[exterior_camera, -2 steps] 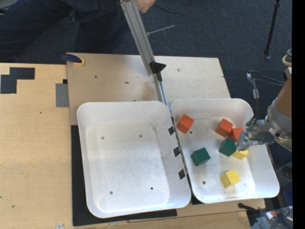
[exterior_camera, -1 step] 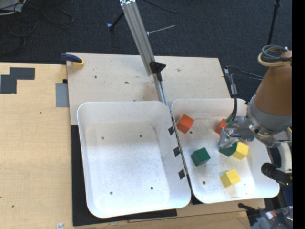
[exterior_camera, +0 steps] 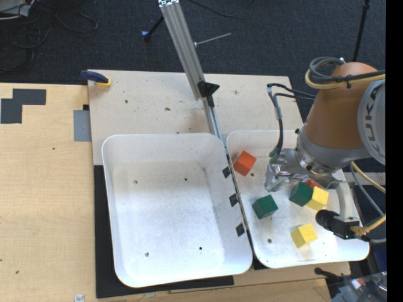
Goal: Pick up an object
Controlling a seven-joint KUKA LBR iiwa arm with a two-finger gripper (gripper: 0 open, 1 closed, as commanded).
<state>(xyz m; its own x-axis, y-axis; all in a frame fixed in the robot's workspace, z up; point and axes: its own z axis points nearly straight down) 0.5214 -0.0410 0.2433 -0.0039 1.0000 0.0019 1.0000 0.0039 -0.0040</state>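
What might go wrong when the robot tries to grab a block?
1. The green cube and a yellow cube touch right beside the gripper, so it might nudge both and grab neither.
2. The orange cube sits near the right white bin's wall, leaving little room to reach around it.

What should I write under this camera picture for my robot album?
Robot hand reaching into the right bin among orange, green and yellow blocks.
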